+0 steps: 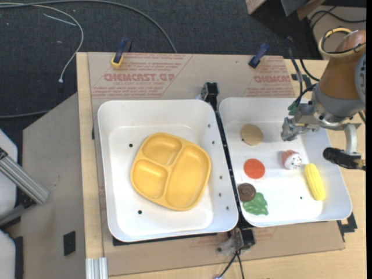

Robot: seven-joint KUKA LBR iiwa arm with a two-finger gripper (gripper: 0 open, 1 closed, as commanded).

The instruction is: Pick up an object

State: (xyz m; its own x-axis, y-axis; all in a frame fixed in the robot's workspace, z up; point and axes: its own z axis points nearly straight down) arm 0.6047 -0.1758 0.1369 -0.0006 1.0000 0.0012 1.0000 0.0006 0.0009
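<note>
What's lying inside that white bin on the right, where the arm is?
The right white bin holds a tan round cookie, an orange-red disc, a yellow corn cob, a brown disc, a green leafy piece and a small red-white item. The arm covers the bin's far corner.

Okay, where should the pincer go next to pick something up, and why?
Probably lower toward the tan round piece. The pincer sits just to its right in the right bin with nothing held, and that piece lies nearest, apart from the other items.
</note>
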